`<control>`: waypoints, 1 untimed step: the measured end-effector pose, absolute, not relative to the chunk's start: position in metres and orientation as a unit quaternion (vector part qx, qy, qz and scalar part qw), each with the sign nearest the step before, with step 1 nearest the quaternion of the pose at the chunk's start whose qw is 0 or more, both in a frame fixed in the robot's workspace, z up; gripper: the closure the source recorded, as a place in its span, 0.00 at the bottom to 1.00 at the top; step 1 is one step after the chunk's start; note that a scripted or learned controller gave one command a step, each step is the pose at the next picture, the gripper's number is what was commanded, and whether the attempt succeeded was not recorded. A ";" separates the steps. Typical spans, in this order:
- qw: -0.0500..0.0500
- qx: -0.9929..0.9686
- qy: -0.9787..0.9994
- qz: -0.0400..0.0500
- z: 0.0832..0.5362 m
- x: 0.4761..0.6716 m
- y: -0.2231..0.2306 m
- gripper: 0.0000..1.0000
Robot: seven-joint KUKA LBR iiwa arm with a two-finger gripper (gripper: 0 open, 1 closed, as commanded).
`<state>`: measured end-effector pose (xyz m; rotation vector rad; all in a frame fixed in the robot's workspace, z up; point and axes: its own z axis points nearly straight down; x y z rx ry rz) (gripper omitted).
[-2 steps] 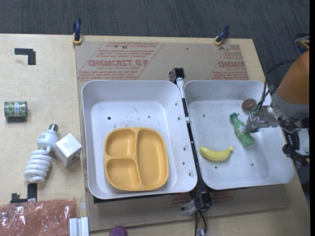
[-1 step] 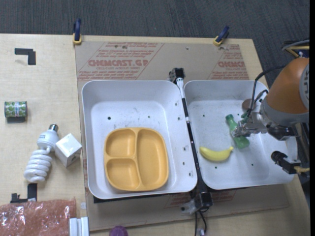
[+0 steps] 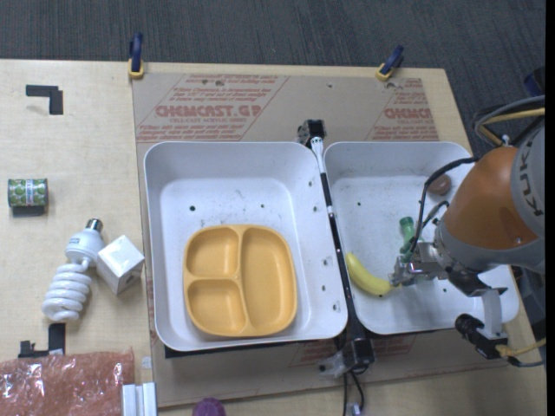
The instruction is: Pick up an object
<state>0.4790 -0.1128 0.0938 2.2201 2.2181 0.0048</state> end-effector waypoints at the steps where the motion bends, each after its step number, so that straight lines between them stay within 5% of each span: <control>1: 0.001 0.707 0.708 0.000 0.093 0.571 -0.131 0.00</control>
